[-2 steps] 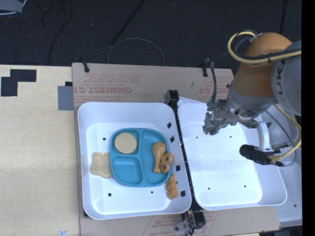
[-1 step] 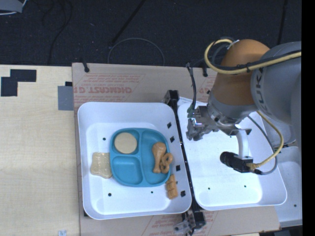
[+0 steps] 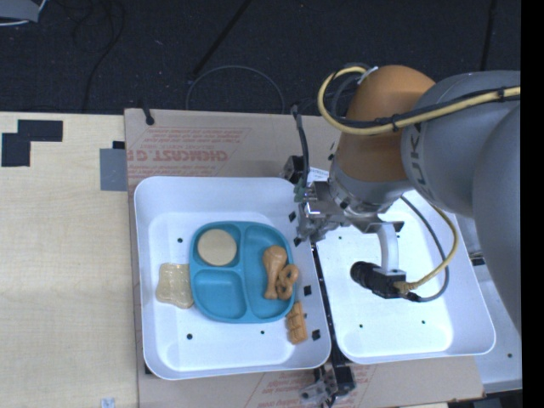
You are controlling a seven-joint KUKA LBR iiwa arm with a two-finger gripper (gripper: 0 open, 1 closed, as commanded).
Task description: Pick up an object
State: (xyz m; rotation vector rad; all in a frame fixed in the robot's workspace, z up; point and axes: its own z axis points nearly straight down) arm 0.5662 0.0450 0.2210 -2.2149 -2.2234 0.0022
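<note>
A blue divided plate lies in the left bin. On it rest a round tan disc in the upper left section and a tan knobbly piece along its right side. A pale bread-like piece lies against the plate's left edge. A small brown piece sits on the bin floor by the plate's lower right corner. My gripper hangs over the divider between the two bins, just above and right of the plate's upper right corner, with nothing seen in it.
The bulky grey arm with its orange band covers the upper part of the right bin. A black cable connector with a yellow cable hangs over the right bin's floor. Brown cardboard lies under both bins.
</note>
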